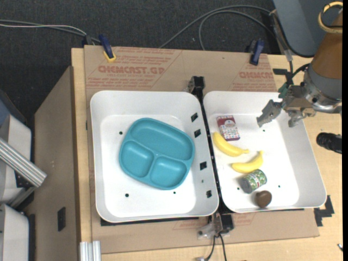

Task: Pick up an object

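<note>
The right bin (293,151) holds a small red and white box (228,127), two yellow bananas (227,145) (248,163), a green can lying on its side (253,180) and a brown round object (263,198). My gripper (283,115) hangs over the bin's back right part, to the right of the red box, open with nothing between its fingers (268,113). The grey arm with its orange band (329,58) comes in from the upper right.
The left bin (103,145) holds a teal divided plate (156,153). Blue clamps (106,48) (256,52) hold the cardboard board at the back. Cables run across the dark floor behind. A black latch (197,84) sits between the bins.
</note>
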Controlling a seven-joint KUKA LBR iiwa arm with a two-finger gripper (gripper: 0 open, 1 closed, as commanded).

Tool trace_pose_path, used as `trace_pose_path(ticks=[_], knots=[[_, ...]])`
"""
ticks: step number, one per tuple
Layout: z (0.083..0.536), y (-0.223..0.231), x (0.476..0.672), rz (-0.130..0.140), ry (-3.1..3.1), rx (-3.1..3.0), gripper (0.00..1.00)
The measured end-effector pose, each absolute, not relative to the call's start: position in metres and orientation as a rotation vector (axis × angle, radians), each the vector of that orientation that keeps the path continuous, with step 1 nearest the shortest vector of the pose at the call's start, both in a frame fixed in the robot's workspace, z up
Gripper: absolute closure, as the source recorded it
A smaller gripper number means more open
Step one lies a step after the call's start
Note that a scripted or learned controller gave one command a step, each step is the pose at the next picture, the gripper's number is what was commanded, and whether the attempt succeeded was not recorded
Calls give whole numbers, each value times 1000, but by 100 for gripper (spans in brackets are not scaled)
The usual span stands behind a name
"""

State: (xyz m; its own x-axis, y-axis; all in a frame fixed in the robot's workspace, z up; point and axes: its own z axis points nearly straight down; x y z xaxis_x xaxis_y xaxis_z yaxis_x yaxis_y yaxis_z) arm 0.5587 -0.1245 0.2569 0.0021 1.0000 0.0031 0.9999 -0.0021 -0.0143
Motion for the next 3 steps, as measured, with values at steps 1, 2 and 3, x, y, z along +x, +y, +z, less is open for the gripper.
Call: trace_pose_path(ticks=[1,2,3], knots=[[263,-124,561,0,-2221,-2219,0],[201,-124,563,5,-2217,-2217,0],[158,-119,565,4,-2217,-2218,0]])
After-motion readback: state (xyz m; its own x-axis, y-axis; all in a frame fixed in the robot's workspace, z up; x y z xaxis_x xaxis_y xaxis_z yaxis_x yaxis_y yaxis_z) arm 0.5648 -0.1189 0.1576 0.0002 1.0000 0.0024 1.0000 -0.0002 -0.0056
